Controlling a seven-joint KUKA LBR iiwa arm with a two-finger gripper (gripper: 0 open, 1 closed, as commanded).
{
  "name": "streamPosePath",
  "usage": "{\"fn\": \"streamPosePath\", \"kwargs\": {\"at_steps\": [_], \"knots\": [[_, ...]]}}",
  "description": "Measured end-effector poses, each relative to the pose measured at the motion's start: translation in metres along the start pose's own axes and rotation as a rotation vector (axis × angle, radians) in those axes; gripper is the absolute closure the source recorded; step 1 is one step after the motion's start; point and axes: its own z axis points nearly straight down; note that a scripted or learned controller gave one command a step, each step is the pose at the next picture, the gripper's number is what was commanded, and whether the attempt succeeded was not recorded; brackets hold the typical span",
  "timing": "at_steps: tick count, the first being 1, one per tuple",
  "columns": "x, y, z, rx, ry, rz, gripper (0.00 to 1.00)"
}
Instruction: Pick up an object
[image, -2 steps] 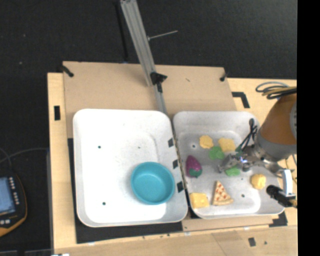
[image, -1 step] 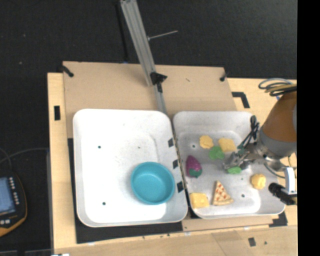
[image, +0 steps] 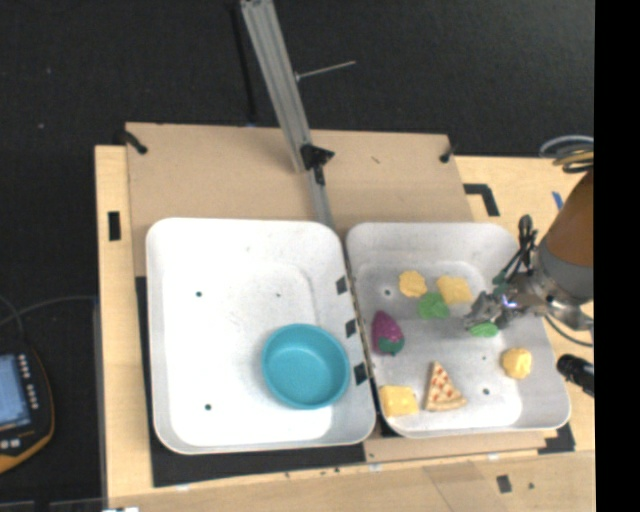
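Note:
My gripper (image: 487, 312) hangs low over the right bin (image: 400, 250), near its right side, with a small green object (image: 484, 329) right at its fingertips. Whether that green piece is held is unclear. Scattered in the same bin are a yellow piece (image: 412, 285), a second yellow piece (image: 453, 290), a green piece (image: 433, 307), a purple eggplant-like toy (image: 387, 331), a pizza slice (image: 441, 388), a yellow block (image: 398, 401) and a yellow lump (image: 516, 363).
The left bin (image: 200, 270) holds a blue bowl (image: 304, 365) near its front right corner. A grey metal pole (image: 285, 100) slants up behind the bins. The arm's orange band (image: 572, 225) sits at the right edge.

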Motion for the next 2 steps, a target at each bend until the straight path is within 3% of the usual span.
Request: {"fn": "streamPosePath", "kwargs": {"at_steps": [2], "knots": [[-0.001,0.001,-0.114,-0.001,-0.001,-0.008,1.0]]}}
